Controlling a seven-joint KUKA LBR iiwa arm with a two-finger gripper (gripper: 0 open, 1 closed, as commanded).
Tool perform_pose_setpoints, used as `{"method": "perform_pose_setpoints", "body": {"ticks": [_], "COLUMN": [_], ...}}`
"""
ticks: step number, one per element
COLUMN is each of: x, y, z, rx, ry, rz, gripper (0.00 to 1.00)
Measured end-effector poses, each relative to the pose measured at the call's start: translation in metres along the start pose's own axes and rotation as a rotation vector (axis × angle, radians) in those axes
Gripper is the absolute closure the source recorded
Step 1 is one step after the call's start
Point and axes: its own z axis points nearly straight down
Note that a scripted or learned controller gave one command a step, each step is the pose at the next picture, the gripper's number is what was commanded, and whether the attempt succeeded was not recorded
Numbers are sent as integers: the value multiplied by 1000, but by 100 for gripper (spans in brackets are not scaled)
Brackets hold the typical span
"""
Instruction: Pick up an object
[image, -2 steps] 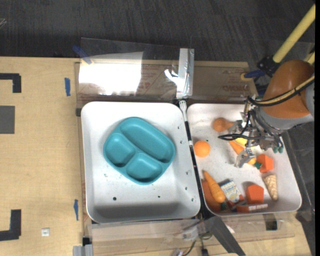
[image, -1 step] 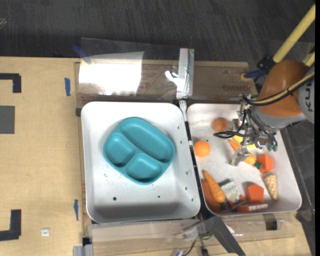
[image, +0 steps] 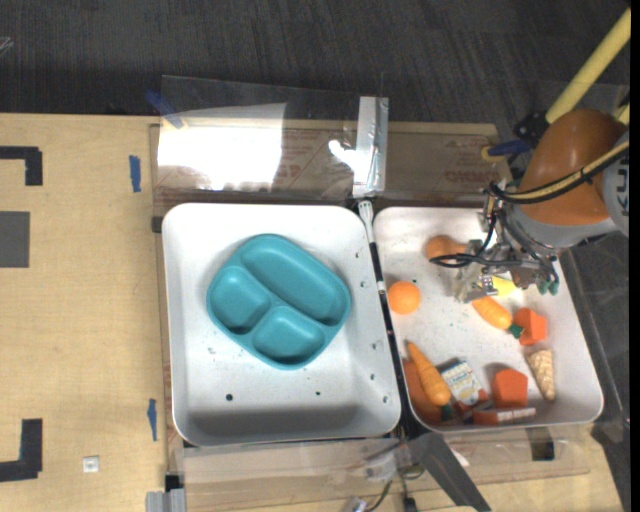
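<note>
Toy food (image: 470, 350) in right bin (image: 585, 365)

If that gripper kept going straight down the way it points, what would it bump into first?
Probably the orange-and-yellow toy piece lying right under the gripper in the right bin, though depth is hard to judge from above.

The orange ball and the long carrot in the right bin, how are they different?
The orange ball is round; the carrot is long and thin. The orange ball sits alone near the bin's left wall; the carrot lies slanted lower down, crowded against other toys. The orange ball is lighter orange, the carrot deeper. Both are orange play food in the right bin.
</note>
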Motion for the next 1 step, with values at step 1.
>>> {"method": "perform_pose_setpoints", "body": {"ticks": [1], "x": [0], "y": [0], "z": [1], "rx": [-1], "ry": [2], "rz": [0], "gripper": [0]}}
